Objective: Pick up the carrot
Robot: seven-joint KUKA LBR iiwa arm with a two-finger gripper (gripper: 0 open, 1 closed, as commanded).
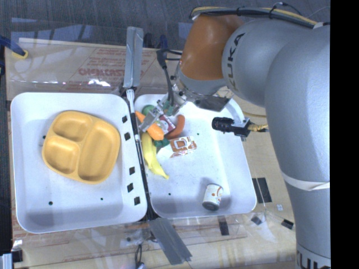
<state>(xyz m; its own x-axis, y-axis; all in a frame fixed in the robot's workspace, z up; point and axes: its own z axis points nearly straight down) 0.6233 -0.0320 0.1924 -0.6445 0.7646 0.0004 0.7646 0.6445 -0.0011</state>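
Carrot [155,131] in right bin [235,167], upper left corner, wedged among clutter: banana [151,154] just below, red item [177,126] beside. Gripper [166,110] directly above pile (finger spread: cannot tell). Judged step: descent/grasp. Next: isolate carrot, avoid neighbours.

Gripper [166,106] low over far-left corner of right bin [235,198], above pile: carrot [155,131], banana [150,156], red item. Can [212,196] near edge. Yellow divided plate [81,145] in left bin [28,206].

Orange carrot [155,131], lying in right bin's upper-left pile, beside banana.
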